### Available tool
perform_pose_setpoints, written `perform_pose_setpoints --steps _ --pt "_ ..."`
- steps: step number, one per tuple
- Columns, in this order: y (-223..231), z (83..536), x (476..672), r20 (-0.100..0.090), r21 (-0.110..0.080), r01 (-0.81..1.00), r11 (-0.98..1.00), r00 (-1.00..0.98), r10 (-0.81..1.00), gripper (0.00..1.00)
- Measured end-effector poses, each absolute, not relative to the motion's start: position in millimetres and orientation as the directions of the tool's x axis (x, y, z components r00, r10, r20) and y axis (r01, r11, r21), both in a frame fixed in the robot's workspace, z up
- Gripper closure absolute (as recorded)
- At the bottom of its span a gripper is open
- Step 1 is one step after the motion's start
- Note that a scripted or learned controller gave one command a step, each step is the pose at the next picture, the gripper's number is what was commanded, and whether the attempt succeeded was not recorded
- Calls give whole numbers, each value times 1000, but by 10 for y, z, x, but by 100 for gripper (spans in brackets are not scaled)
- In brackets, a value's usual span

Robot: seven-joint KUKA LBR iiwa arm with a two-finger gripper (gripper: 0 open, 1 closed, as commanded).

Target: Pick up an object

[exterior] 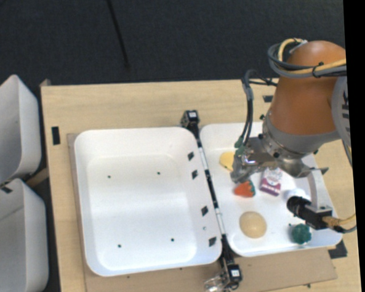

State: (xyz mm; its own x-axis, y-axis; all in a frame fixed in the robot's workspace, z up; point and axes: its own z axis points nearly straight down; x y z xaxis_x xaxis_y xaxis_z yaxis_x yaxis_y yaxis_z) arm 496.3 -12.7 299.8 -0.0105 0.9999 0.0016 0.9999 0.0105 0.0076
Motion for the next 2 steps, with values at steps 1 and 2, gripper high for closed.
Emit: perform_pose_setpoints --steps 1,2 --pt "620 3677 5097 3 9 1000 11 -11 1000 100" --pt "907 4471 5131 2 11 1000 6 -6 1000 100"
